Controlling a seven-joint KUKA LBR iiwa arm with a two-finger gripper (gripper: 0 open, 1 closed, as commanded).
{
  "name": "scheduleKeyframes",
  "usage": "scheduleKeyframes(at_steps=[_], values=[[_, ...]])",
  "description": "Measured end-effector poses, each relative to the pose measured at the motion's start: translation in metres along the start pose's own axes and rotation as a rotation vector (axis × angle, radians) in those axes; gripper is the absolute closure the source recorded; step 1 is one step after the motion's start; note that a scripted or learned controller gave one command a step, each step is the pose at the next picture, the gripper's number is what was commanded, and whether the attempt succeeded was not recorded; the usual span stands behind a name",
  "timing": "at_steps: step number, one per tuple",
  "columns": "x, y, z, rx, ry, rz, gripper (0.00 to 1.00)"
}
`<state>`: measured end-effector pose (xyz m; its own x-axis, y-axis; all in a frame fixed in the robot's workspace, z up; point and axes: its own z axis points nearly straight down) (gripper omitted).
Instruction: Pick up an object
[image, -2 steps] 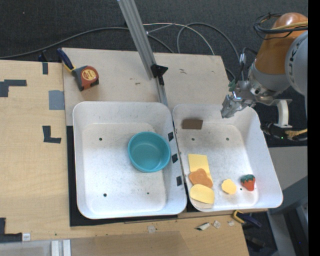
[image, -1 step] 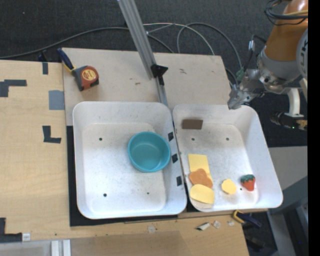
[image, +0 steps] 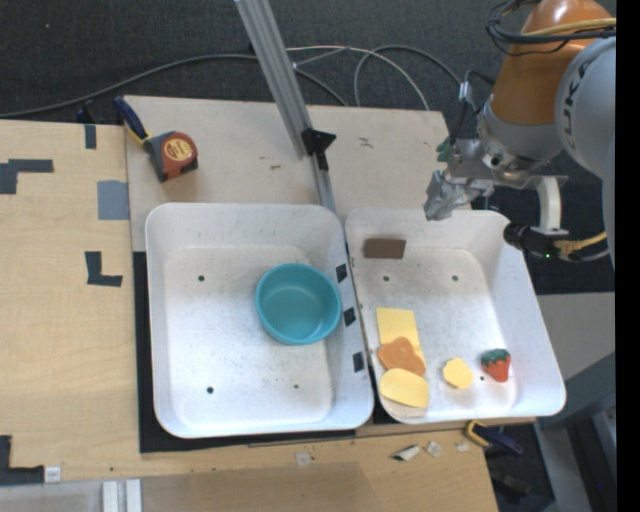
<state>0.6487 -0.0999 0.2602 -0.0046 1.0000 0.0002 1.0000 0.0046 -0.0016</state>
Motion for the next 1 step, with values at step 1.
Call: scheduleKeyframes(at_steps=[1], values=[[0.0474,0.0004,0.0143,0.001,0.001,-0.001,1.00]])
